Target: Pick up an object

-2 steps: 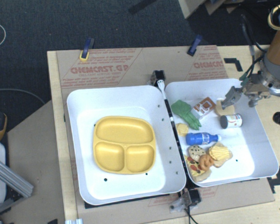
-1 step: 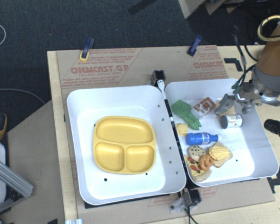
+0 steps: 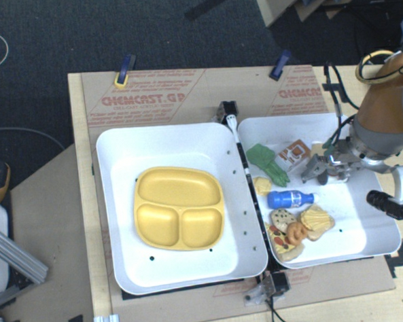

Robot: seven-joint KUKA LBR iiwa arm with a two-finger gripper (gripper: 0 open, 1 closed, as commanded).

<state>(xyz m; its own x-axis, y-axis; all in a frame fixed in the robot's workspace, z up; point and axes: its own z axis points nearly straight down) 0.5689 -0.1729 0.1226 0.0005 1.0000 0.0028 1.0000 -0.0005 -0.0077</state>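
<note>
Left bin (image 3: 116, 216) holds yellow 3-compartment tray (image 3: 179, 207). Right bin (image 3: 376, 238) holds green toy (image 3: 267, 163), blue bottle (image 3: 289, 199), food toys (image 3: 297, 229). Hand (image 3: 322, 168) low over right bin, state unclear.

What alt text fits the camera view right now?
The hand hangs over the right bin, beside a small box, green toy and blue bottle. The left bin holds a yellow tray.

The arm (image 3: 382, 112) reaches in from the right, its gripper (image 3: 322, 168) low.
</note>
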